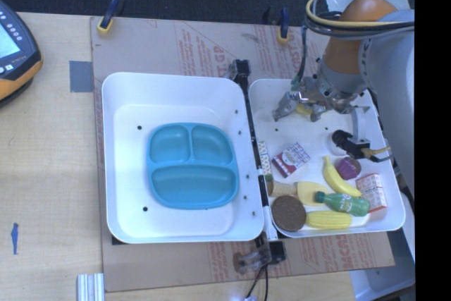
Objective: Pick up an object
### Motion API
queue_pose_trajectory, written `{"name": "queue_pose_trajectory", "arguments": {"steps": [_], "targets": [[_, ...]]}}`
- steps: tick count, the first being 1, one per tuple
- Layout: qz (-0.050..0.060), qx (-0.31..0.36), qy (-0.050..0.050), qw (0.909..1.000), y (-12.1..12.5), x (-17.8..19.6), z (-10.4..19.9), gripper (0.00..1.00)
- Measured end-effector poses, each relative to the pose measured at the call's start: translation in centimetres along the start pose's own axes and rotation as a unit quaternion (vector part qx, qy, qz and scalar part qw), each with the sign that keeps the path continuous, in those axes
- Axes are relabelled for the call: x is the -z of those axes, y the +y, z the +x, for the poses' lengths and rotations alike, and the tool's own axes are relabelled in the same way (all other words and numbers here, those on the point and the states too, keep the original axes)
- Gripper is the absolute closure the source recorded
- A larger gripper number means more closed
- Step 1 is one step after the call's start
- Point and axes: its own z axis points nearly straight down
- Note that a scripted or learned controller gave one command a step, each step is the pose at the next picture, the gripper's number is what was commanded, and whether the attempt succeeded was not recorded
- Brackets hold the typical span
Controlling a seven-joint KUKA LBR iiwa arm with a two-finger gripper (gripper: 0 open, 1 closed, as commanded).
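Arm reached in from the right over the right bin (317, 136). My end effector (299, 108) sat low over the far end of that bin, above bare white floor. I could not tell from this slant whether it was wide or narrow, or whether anything was in it.

Candidate objects were all in the near half of the right bin, apart from the end effector:
- red-and-white packet (290, 158), nearest to it, towards the dividing wall
- banana (338, 178), with a purple round thing (347, 168) touching its right side
- yellow wedge (309, 190) just left of the banana's lower end
- green bottle (343, 203) lying on its side, just above the corn cob (328, 220)
- brown disc (288, 213) in the near left corner, beside the corn cob
- clear-wrapped red-and-white pack (372, 192) by the right wall

The left bin (127, 151) held a blue divided plate (192, 166), lying flat in its middle. Both bins stood side by side on the bench (49, 173).
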Motion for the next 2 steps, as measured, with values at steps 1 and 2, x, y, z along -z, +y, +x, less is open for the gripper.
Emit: {"name": "queue_pose_trajectory", "arguments": {"steps": [1, 2], "targets": [[-0.002, -0.001, -0.001, 1.0, -6.6, 5.3, 2.2, 0.0], [0.0, 0.0, 0.001, 1.0, -18.4, 10.1, 7.0, 0.0]]}}
